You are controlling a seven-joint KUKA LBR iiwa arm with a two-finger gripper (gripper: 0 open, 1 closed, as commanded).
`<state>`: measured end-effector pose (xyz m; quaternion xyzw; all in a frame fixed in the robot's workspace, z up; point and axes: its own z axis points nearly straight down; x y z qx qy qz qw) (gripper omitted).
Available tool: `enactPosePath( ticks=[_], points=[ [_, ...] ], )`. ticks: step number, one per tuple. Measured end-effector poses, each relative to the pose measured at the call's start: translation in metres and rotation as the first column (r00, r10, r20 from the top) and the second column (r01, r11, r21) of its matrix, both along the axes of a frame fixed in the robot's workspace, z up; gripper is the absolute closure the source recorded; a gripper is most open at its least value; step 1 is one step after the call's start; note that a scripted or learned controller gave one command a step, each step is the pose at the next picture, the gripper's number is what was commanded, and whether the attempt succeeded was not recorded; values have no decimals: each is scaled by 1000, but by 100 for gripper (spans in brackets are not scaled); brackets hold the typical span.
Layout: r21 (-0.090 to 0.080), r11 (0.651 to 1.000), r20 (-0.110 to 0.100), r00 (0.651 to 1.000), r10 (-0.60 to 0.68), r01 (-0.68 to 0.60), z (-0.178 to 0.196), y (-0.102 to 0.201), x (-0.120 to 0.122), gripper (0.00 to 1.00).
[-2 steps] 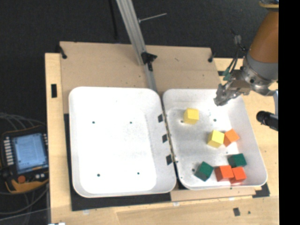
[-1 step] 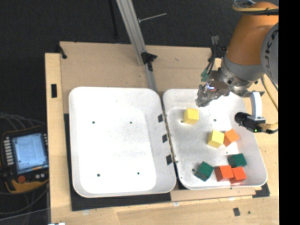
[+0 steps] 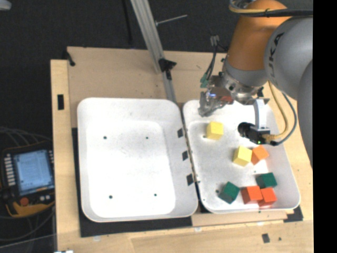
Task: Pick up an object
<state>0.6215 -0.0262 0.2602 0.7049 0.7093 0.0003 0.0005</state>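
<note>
The gripper (image 3: 209, 107) hovers at the right bin's (image 3: 287, 167) far rim, finger state impossible to tell, with a yellow block (image 3: 214, 130) just below it, so a straight, centred descent looks best.

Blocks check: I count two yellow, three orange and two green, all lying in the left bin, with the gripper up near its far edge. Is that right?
Not quite. The camera view shows the blocks in the right bin, not the left one: two yellow, three orange and two green. The gripper is near that bin's far edge.
</note>
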Motion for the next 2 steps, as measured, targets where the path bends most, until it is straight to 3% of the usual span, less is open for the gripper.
enactPosePath(
  ticks=[2],
  points=[
    [0, 1000, 1, 1000, -3, 3, -10, 109, 13, 100]
  ],
)
